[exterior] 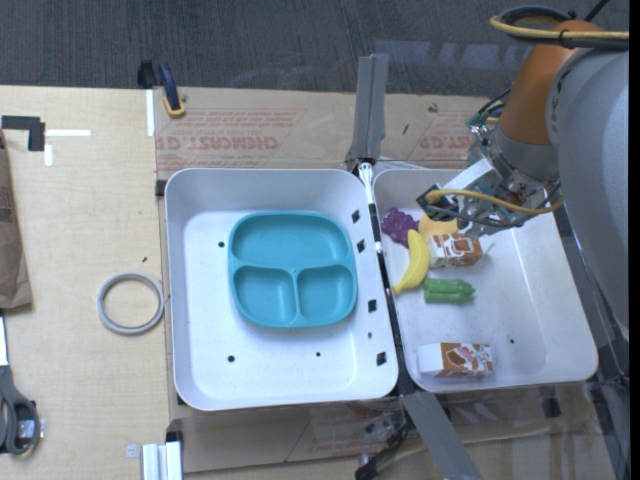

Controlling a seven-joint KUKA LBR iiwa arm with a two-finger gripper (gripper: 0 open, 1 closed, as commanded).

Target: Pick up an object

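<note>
In the right bin point(545, 298) lie a purple grape bunch point(398, 224), a yellow banana point(413, 262), a green pepper-like piece point(447, 290), an orange-and-white carton point(456, 249) and a second small carton point(456, 360) near the front wall. My gripper point(462, 208) hangs over the bin's far left part, just above the orange-and-white carton and beside the grapes. Nothing is visibly held between its fingers.
The left bin point(195, 298) holds a teal divided plate point(293, 269). A tape ring point(131, 302) lies on the wooden bench to the left, with scissors point(15, 420) at the front left corner. A grey divider post point(369, 108) rises between the bins at the back.
</note>
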